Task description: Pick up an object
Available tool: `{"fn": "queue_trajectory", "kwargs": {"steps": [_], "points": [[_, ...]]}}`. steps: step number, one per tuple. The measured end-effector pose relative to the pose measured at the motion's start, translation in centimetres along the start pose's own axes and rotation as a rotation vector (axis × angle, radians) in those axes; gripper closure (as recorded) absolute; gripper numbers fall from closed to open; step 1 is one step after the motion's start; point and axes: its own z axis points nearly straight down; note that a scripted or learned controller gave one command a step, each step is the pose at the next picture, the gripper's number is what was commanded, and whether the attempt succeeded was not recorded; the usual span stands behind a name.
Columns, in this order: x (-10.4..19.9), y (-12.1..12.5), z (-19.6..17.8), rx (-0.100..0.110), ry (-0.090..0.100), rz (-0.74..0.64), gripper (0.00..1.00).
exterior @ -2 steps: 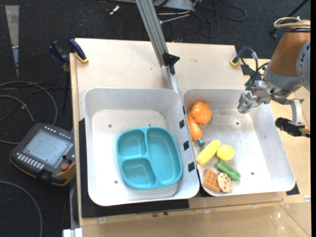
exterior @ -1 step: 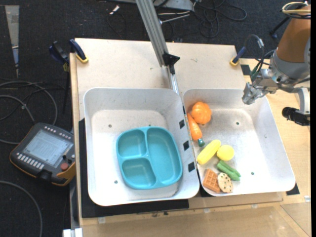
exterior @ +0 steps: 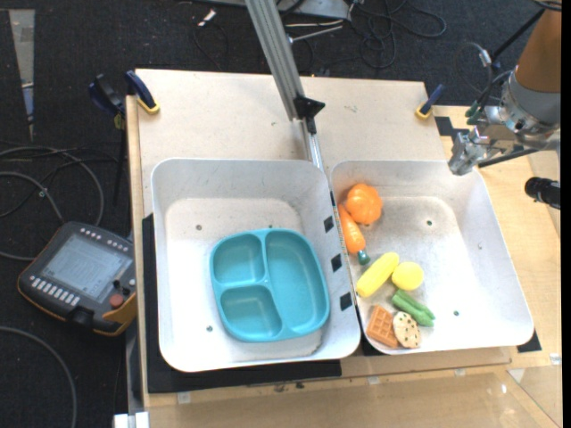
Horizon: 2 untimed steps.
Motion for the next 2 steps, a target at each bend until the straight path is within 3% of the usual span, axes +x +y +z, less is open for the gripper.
{"fn": "queue_trajectory", "kwargs": {"steps": [2], "points": [[11.6, -2.3, 0.4, 0.007, 0.005, -0.005, 1.0]]}}
